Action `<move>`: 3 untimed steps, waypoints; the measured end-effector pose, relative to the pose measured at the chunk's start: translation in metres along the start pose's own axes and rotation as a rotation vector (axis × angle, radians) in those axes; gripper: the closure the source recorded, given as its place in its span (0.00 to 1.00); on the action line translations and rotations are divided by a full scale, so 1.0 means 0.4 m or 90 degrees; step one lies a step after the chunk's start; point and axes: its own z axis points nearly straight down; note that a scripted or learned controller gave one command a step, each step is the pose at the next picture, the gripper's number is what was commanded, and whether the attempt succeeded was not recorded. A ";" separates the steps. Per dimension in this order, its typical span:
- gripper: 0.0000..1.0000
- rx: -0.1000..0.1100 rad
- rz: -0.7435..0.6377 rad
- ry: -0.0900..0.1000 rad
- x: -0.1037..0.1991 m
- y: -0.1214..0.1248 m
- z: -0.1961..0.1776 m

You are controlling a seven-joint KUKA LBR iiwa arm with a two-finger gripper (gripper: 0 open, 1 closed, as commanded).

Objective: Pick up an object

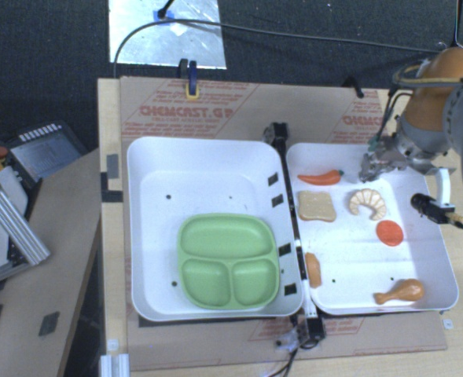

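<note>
Toys are scattered across the right bin (450,289). A red chilli pepper (319,178) with a green stem is laid near the back wall, and just ahead of it a tan slice of bread (316,206) is set flat. Beside the bread a pale croissant (368,203) is curled, and a round red tomato slice (389,232) is placed to its right. A golden drumstick (400,291) is seen near the front edge, and an orange sausage (313,269) is pressed close to the left wall. The gripper (370,166) is poised over the back of this bin, between pepper and croissant; whether the jaws are open or closed cannot be told. A green divided plate (229,260) is held in the left bin (148,210), both bins being carried by the counter (113,234).
</note>
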 end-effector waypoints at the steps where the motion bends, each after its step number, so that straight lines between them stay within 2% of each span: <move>1: 1.00 -0.001 0.004 0.000 -0.013 -0.006 -0.119; 2: 1.00 -0.001 0.002 0.000 -0.007 0.000 -0.231; 3: 1.00 -0.002 0.002 0.000 -0.007 0.002 -0.397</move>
